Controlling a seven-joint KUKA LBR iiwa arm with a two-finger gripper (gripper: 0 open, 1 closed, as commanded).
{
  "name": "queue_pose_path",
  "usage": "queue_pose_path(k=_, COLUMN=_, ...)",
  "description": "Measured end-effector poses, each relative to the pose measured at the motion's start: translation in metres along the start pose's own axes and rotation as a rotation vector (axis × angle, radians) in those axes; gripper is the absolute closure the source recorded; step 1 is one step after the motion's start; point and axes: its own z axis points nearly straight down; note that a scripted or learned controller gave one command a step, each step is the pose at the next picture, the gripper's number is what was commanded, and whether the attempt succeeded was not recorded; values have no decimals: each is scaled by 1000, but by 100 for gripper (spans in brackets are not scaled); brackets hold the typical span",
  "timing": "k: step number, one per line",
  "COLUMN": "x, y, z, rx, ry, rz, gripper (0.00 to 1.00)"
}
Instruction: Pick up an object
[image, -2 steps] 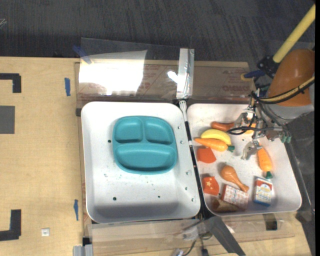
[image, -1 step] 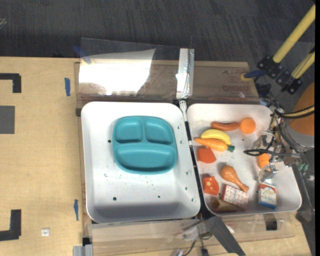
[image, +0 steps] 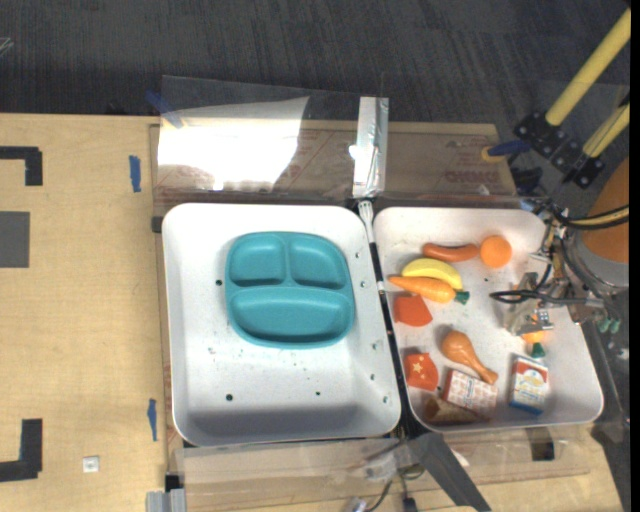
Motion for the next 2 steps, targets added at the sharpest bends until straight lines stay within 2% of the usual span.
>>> queue_pose_path(k=1, x=0, y=0, z=1, rx=-1, ry=2, rz=0, gripper=0)
queue_pose_path(k=2, x=26, y=3, z=14, rx=-5, ry=14, rz=98, gripper=0)
